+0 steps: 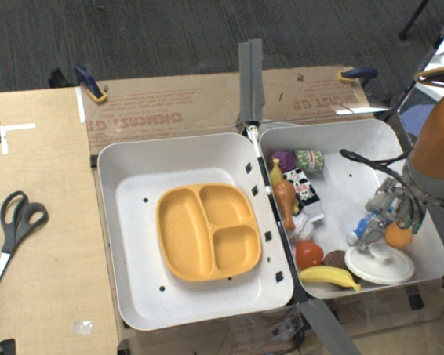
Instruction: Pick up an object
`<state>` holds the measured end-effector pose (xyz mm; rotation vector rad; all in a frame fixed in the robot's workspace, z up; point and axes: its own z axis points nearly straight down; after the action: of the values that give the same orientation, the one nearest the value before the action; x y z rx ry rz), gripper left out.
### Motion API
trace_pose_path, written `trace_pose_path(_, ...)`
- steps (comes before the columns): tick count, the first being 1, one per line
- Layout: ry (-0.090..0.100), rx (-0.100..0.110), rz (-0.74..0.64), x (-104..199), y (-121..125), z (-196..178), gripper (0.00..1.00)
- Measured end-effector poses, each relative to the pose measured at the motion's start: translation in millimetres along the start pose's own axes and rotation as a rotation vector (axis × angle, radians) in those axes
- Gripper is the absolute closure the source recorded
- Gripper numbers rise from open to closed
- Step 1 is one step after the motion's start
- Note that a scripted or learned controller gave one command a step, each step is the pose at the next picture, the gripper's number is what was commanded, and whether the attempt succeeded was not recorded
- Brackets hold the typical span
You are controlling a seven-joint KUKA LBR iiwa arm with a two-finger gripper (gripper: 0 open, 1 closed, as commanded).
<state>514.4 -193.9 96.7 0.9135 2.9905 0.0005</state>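
orange [399,236], small and round, lies at the lower right of the right bin [336,132], tight against the gripper [391,212] and just above the rim of a white lid [379,265]. since the task names no one thing, i judge this fruit the likeliest target, as the tool sits lowest there. whether the tool is spread or closed i cannot tell, and nothing can be seen caught in it; the metal and blue parts at its tip blur into the fruit.

the step in hand looks like the reach down to a grasp, not a lift: the orange sits low in the bin beside the lid. the next move calls for a clean close on the fruit, centred so that it does not roll aside, and for keeping off the lid's edge, then a straight rise.

further left along the bottom of the bin lie a banana [328,278], a brown piece touching it, and a tomato [309,253]. up the bin's left wall run a drumstick [286,200], a black and white carton [303,186], a purple piece [284,160] and a green can [310,159]. a black cable [370,159] crosses the upper right of the bin toward the arm [440,148].

the left bin [124,222] holds a yellow divided plate [209,231] in the middle of the frame. scissors [14,226] lie on the bench at the far left.
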Motion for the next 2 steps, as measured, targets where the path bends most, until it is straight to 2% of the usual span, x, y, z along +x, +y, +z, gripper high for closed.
trace_pose_path(1,-0.001,0.000,-0.003,-1,1,-8,1.00)
trace_pose_path(2,0.003,0.000,0.243,47,62,1,1.00)
